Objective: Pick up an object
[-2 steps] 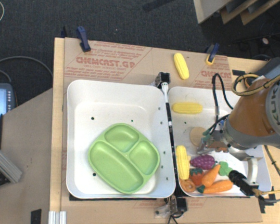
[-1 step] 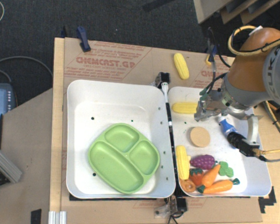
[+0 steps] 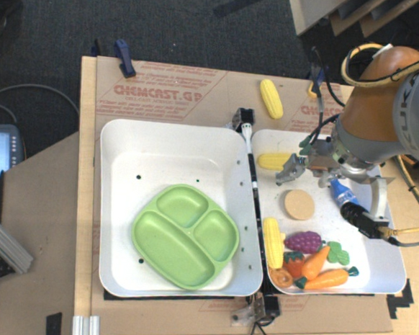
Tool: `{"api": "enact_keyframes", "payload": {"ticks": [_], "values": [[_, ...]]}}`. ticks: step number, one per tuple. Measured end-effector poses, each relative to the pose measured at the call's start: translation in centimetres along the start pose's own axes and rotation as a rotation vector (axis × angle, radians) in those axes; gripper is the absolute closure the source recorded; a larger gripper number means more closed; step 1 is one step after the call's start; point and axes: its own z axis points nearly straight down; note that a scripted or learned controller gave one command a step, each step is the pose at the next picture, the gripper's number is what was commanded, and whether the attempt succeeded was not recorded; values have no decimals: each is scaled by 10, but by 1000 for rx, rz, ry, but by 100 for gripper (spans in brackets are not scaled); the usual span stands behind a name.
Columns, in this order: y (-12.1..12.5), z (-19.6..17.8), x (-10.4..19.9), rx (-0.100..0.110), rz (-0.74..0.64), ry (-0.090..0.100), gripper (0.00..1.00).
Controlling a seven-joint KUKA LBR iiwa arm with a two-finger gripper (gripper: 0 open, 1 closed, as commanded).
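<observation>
Yellow toy banana point(image 3: 273, 161) lies at the right bin's point(image 3: 396, 275) upper left, long axis across the bin, just left of my gripper point(image 3: 293, 170). I cannot tell the claw's state. Tan disc point(image 3: 298, 204) sits just below.

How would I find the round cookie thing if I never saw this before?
Look in the right white bin, just below the grey gripper. The flat tan round disc lies alone mid-bin. Its neighbours are yellow corn or piled colourful toy vegetables; it alone is plain, round and tan.
</observation>
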Motion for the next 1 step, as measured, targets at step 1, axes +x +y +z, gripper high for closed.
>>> {"api": "enact_keyframes", "payload": {"ticks": [1], "values": [[87, 83, -26, -18, 2, -1, 0]]}}
